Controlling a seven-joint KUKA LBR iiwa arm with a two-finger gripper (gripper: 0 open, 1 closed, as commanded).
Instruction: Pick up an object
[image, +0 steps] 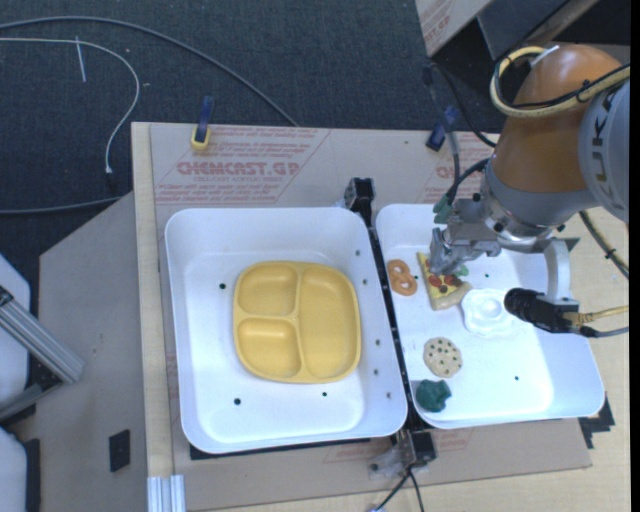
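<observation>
Directly under the claw (450, 262), pizza slice (443, 285) in right bin (570, 395), grip state unclear

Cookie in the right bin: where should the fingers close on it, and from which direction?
The cookie lies flat, a round disc, so come straight down and pinch across its edges. Close along the bin's length seems safest: the green lump sits close on its near side.
</observation>
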